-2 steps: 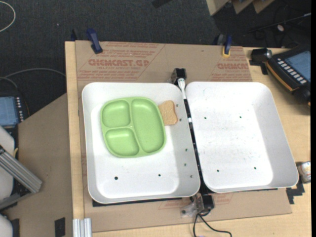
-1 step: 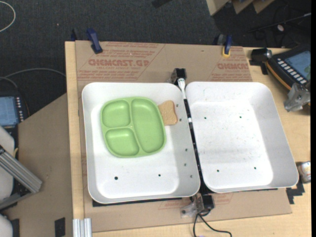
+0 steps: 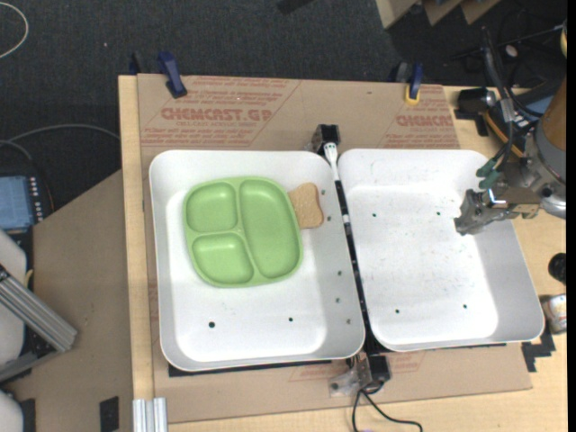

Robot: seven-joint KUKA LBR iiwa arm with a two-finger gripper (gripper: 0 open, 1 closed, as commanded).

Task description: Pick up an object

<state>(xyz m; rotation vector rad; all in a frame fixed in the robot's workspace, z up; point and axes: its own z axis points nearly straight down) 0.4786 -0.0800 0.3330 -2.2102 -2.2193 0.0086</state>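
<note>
Smooth, glossy green plastic plate (image 3: 243, 232) and rough tan sponge (image 3: 307, 205) lie in a matt white plastic bin (image 3: 180, 331) on brown cardboard (image 3: 225, 106).

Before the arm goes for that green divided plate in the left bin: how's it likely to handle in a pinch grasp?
The green divided plate looks like moulded plastic, so probably stiff and light. It lies flat with a low rounded rim, so the fingers may slip off. A tan sponge-like piece touches its right edge and would likely shift if the plate is pushed.
</note>
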